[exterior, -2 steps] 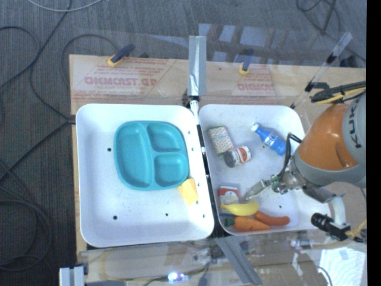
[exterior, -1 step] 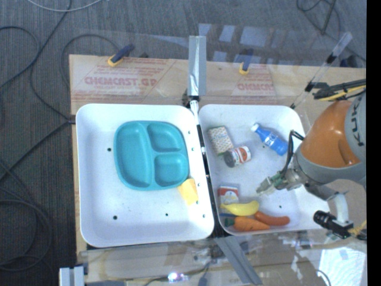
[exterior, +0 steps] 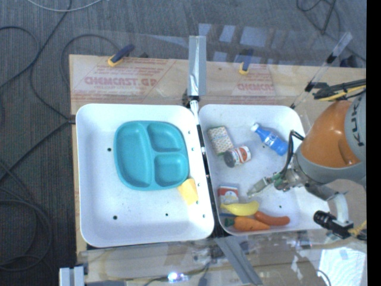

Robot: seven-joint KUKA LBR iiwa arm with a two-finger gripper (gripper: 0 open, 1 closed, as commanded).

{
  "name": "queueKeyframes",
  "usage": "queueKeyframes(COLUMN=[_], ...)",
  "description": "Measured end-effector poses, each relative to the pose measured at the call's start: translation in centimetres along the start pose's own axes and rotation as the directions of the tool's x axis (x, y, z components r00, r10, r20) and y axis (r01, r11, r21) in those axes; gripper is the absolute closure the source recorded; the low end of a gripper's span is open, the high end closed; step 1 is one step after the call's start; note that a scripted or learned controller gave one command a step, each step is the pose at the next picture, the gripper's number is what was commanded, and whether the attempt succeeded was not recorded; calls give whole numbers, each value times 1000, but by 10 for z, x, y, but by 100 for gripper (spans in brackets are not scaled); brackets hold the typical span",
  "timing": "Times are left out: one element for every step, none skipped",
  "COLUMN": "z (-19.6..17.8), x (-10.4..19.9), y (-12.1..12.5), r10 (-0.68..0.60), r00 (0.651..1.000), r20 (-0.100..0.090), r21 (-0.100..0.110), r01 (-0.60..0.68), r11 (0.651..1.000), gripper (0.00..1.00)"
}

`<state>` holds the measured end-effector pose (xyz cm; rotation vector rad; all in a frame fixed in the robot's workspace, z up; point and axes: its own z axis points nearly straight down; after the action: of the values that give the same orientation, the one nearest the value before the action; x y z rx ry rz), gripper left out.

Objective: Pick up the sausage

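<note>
Smooth, rounded sausage (exterior: 272, 220) lies beside tapered carrot (exterior: 250, 224); glossy white bin (exterior: 297, 207).

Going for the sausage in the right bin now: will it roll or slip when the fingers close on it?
Probably some of both. The sausage looks smooth and rounded, so it may slip or roll sideways. It lies close by the carrot and near the bin wall, which could limit rolling but crowd the gripper. It looks like a light, stiff toy.

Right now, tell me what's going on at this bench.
The arm reaches in from the right, its tool hovering over the right bin. The sausage lies untouched near that bin's front wall, beside a carrot and a banana. A teal divided plate sits in the left bin.
</note>
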<state>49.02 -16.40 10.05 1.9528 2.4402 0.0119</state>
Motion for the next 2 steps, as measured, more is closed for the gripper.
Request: queueKeyframes(z=[9,10], x=[7,-2], y=[0,-4], r10=[230,5], r00=[973,1000], r20=[3,-2], r21=[0,7], r01=[-230,-5], r11=[973,1000], gripper=[0,0])
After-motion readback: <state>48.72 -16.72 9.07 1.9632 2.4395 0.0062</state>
